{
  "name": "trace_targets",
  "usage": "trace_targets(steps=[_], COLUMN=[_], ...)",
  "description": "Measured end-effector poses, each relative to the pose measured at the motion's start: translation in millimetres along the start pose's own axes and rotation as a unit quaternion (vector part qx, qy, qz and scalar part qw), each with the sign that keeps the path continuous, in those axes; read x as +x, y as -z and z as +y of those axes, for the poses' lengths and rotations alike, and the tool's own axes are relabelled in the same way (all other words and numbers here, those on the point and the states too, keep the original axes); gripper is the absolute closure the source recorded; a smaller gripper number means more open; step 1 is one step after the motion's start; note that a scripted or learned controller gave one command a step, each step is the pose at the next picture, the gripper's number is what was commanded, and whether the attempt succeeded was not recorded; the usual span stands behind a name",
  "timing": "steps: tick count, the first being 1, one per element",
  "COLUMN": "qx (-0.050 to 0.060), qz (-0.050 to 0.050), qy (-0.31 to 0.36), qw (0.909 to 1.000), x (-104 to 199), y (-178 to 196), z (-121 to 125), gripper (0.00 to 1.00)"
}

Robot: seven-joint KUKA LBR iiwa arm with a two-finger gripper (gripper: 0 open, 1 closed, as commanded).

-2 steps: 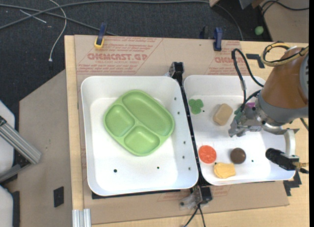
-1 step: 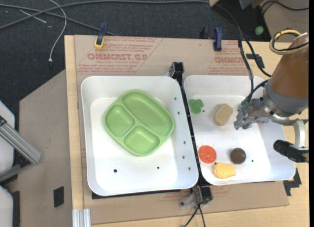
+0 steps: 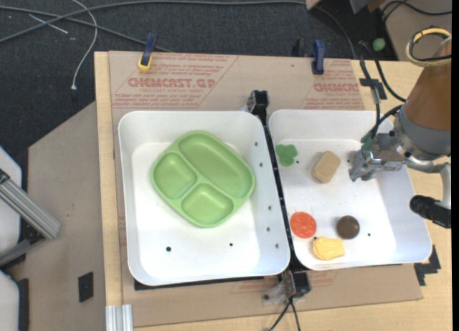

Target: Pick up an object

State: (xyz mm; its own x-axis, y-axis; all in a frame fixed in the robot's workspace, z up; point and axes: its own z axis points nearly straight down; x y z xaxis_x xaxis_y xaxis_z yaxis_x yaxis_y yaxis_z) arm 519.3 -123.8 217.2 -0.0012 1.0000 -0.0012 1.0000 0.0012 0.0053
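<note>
Nearest us, at lower right of the frame, we see a yellow lumpy toy [image 3: 328, 248], a round red-orange disc [image 3: 303, 224] and a dark brown ball [image 3: 348, 226] in the right white bin [image 3: 401, 243]. Further up lie a tan block [image 3: 325, 166] and a small green piece [image 3: 287, 154]. The gripper [image 3: 362, 165] hangs just right of the block; we cannot tell its state. The left white bin [image 3: 136, 200] holds a green divided plastic tray [image 3: 203, 178]. Beyond, the brown board [image 3: 215, 72] reads "CHEMCAST GP".

arm [image 3: 430, 100] cut off at right edge, tool [image 3: 361, 167] fingers indistinct
</note>
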Motion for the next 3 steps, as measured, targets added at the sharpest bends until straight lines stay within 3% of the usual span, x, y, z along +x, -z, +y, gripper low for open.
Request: trace_targets(steps=[1,3], qx=[0.001,0.001], qz=[0.002,0.001], qy=[0.003,0.002], qw=[1.0,1.0], x=[54.4,154.7], y=[7.4,14.0], z=[30.4,56.7], gripper=[1.0,1.0])
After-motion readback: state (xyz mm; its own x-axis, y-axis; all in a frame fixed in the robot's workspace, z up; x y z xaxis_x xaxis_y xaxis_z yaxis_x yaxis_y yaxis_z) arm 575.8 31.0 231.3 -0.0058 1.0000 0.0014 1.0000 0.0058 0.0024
